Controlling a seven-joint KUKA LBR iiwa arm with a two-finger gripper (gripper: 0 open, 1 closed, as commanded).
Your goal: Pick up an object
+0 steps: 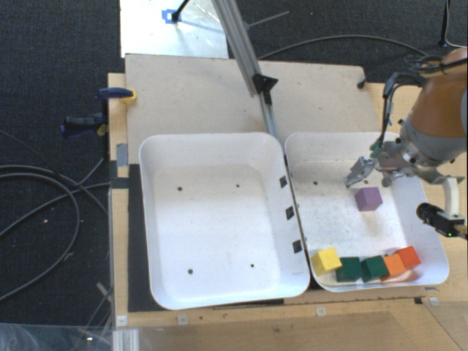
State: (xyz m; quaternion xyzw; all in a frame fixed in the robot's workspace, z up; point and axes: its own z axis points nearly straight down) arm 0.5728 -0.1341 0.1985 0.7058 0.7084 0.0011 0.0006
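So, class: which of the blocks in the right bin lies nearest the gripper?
The purple block, alone just below the gripper; the other blocks sit along the bin's near edge.

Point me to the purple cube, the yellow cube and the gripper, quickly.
purple cube (368,198), camera view, its top face.
yellow cube (326,259), camera view, its top face.
gripper (358,174), camera view, at its fingertips.

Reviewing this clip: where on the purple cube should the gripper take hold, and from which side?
Take the purple cube across two opposite flat side faces, coming straight down from above. It sits alone on the right bin's floor, apart from the row of blocks along the near wall, so both sides look free. The gripper is just beside it, up and left in the view.
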